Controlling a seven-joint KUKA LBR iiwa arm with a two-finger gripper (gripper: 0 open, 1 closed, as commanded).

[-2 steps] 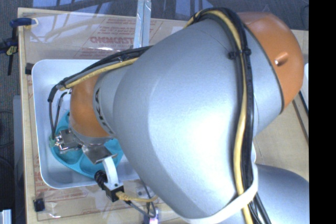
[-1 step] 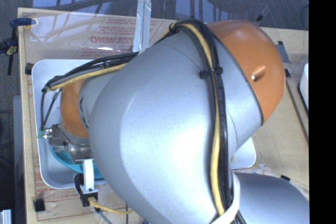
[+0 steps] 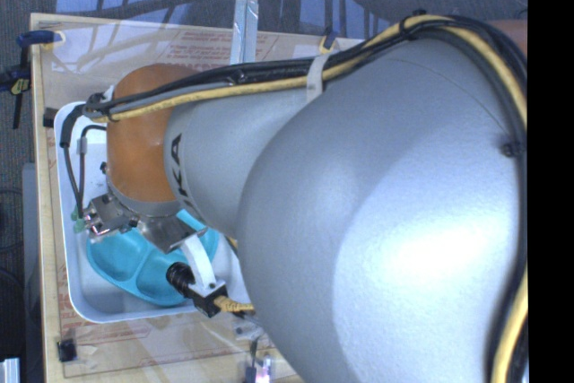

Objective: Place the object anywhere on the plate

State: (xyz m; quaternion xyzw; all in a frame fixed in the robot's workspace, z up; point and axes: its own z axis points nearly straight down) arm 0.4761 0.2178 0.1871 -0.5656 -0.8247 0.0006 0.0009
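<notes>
A light blue plate lies in the left white bin, near its front. My arm reaches across from the right and covers most of both bins. Its orange band and wrist hang right over the plate's back part. The gripper sits low at the plate's far-left rim, seen from behind under the wrist. Whatever lies beneath the gripper is hidden by the wrist.
A black cable connector on the wrist hangs over the plate's right side. Cables run along the arm's top. Clear plastic walls stand behind the bins. A blue clamp grips the bench's far-left corner.
</notes>
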